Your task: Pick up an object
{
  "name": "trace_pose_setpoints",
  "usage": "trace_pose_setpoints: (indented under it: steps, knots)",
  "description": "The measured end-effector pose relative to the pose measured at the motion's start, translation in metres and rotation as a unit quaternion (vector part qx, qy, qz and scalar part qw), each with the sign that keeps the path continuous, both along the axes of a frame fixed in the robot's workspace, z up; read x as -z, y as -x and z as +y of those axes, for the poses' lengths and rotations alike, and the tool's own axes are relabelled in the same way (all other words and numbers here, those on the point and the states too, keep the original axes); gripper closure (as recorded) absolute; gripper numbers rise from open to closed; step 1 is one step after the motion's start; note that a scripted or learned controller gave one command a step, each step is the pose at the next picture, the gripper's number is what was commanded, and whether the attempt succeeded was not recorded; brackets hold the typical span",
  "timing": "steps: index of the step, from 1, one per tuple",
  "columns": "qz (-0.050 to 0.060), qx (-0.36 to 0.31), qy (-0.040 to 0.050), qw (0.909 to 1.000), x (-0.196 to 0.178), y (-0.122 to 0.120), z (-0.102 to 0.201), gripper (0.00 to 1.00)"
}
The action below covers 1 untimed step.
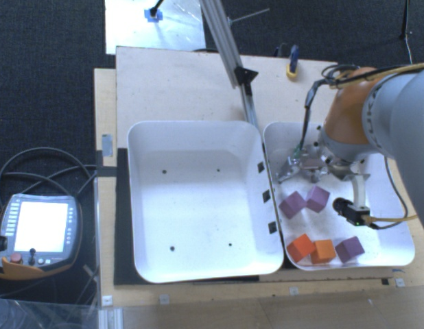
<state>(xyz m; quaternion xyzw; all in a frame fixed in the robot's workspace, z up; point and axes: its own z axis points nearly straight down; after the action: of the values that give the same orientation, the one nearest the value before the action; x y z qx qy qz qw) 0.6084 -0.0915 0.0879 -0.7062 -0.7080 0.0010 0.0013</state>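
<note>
The end effector point(304, 166) hangs over the right bin point(404, 252), just above two purple blocks point(304, 202); its finger state cannot be told.

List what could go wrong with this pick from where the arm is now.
1. The two purple blocks, one and the other, sit nearly touching just below the gripper; closing on one may well nudge the other away.
2. The gripper hangs near the right bin's left wall, so a descent there might clip it.
3. The orange blocks and third purple block crowd the bin's front edge, leaving little finger room.
</note>
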Motion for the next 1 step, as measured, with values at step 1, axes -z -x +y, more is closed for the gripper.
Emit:
trace_pose_setpoints:
  steps: [1]
  knots:
    - [-0.003, -0.001, 0.0001, 1.0000, -0.0137, -0.0019, -0.0005, 1.00]
